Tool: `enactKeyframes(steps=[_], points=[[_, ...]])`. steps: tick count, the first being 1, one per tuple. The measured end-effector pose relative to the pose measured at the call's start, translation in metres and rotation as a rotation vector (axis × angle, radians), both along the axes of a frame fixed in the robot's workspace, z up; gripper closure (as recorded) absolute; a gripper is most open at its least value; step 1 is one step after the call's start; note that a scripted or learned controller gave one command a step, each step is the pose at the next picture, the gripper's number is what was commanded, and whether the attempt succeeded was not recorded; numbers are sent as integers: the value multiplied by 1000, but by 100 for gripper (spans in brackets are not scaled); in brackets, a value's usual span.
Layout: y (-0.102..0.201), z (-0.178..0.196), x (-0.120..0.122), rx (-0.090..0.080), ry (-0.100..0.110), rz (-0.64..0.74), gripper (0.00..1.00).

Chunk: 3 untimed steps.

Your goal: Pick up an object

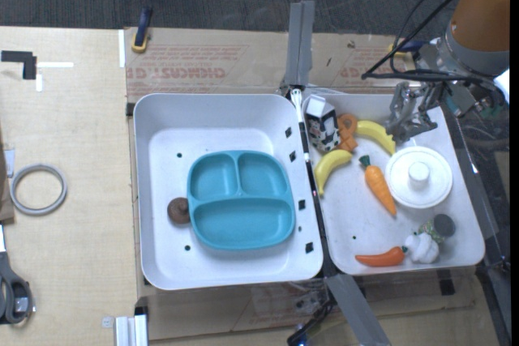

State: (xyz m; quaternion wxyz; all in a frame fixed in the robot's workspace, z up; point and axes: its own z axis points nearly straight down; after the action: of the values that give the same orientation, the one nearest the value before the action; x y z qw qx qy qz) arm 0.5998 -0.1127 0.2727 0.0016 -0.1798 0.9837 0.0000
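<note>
My gripper [410, 122] hangs over the upper right part of the right bin [466, 255], open, with nothing between its fingers. Just left of it lies a yellow banana [375, 134]; below it sits a white round lidded bowl [418, 176]. Also in this bin are a black-and-white carton [323, 126], a small orange piece [348, 134], a second banana [331, 167], a carrot [379, 187], a red chili [379, 258], a white clump [422, 249] and a dark grey disc [443, 224]. The left bin [154, 134] holds a teal divided plate [241, 198] and a brown ball [178, 211].
On the wooden bench left of the bins lie a grey tape ring [36, 189] and scissors [12, 300]. A blue and yellow clip [143, 28] rests behind the left bin. A grey divider bar [300, 44] stands between the bins at the back. Cables [422, 20] trail from the arm.
</note>
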Motion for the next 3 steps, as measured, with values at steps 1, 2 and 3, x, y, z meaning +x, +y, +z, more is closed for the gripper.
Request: enactKeyframes(steps=[1, 2, 3], points=[[-44, -153, 2, -4, -10, 286, 100], [-43, -157, 0, -1, -3, 286, 0], [-15, -181, -35, 0, 0, 214, 0]])
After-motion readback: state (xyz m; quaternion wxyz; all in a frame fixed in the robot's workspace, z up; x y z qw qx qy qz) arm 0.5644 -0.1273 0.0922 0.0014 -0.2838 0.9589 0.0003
